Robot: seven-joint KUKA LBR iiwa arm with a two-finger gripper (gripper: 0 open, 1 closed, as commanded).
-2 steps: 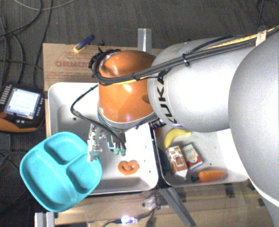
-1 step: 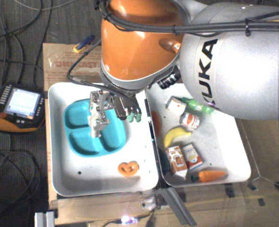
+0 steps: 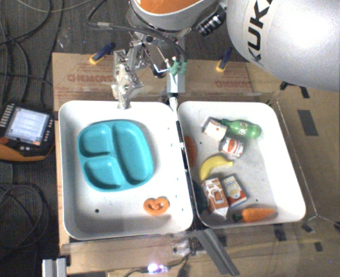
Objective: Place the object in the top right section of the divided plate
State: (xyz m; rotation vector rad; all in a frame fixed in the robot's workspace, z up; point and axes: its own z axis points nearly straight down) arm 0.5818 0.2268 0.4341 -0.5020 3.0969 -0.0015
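Gripper (image 3: 123, 91) above left bin's (image 3: 71, 212) far rim, finger state indeterminate. Descend squarely over pretzel (image 3: 156, 205) near front edge; target divided plate (image 3: 116, 154).

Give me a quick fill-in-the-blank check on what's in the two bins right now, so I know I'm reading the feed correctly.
1. The blue divided plate lies in the ____ bin.
2. The orange pretzel lies in the left bin, in front of the plate and ____ of it.
3. In the right bin, the banana is coloured ____.
4. The carrot lies near the right bin's ____ edge.

Missing words: left; outside; yellow; front
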